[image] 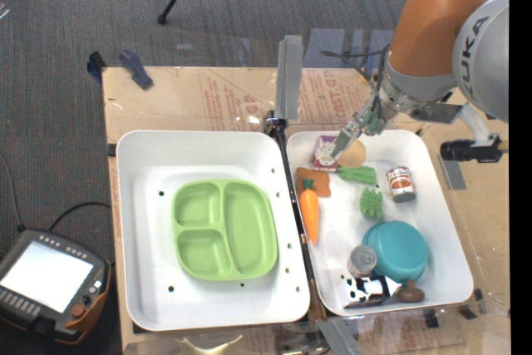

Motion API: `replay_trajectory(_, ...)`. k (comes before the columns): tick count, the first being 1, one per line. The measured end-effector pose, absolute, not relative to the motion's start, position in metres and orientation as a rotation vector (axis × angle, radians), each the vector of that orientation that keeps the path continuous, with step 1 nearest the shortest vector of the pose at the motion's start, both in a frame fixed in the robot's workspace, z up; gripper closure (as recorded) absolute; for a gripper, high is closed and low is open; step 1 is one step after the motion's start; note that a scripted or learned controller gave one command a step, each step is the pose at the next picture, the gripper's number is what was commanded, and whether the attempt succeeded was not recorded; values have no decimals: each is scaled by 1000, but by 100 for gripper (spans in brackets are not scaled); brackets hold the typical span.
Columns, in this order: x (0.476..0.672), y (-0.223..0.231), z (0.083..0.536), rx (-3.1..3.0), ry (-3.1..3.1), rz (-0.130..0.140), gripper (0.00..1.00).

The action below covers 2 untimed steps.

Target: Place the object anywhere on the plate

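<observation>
A light green plate (224,229) with three compartments lies in the left bin (137,179). My gripper (344,146) reaches down into the far end of the right bin (445,212), the orange band of the arm above it. Its tip sits between a pink packet (324,154) and a tan rounded object (356,155), touching or just above them. Whether anything is gripped is hidden from this angle.
The right bin also holds a carrot (309,214), a brown piece (316,181), a green pod (359,175), a green leafy item (371,202), a red can (401,183), a teal bowl (399,250), a grey can (362,260), a black-and-white toy (366,288) and a brown item (410,292).
</observation>
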State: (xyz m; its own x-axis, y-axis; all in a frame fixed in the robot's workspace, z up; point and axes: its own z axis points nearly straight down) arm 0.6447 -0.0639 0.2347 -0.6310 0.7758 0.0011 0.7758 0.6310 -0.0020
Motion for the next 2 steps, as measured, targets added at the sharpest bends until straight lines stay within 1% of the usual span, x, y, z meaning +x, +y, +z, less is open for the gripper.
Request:
replay_trajectory(1,606,7,189,-1192,-2902,1,100)
replay_trajectory(2,559,62,187,-834,-3027,-1,100)
